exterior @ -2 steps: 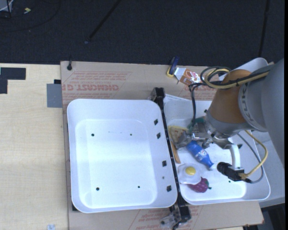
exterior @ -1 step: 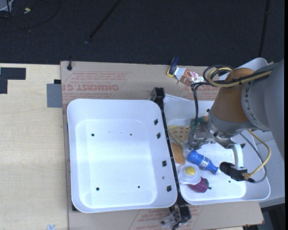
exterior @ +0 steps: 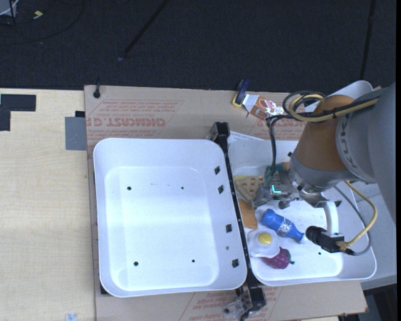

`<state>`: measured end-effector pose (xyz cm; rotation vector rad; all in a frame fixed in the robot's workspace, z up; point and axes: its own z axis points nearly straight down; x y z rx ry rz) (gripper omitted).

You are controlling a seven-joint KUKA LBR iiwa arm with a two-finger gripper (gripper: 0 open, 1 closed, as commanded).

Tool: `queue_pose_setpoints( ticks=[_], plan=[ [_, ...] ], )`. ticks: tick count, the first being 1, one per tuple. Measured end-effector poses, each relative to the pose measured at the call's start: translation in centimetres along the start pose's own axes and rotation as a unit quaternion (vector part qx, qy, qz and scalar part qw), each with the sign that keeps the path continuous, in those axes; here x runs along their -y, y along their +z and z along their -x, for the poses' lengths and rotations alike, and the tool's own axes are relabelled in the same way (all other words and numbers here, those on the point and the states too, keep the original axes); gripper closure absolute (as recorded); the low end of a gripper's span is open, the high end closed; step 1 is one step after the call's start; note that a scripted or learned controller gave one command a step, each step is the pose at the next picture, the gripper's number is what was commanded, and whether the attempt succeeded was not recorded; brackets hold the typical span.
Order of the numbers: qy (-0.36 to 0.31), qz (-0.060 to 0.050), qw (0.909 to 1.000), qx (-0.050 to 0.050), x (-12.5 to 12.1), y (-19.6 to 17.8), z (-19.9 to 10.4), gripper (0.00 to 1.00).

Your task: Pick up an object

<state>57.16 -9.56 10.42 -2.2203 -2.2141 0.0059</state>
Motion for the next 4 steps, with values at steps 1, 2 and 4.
queue_pose_setpoints(
  ticks=[1, 2, 4],
  plan=[
    [0.002, 0.009, 0.9999, 0.005, 3.9, 1.4, 0.3, 0.00],
    [0.000, 0.005, 1.0000, 0.001, 8.0, 1.5, 2.0, 0.00],
    [-0.005, 0.006, 1.0000, 0.000, 5.2, -8.8, -5.4, 1.00]
  ],
)
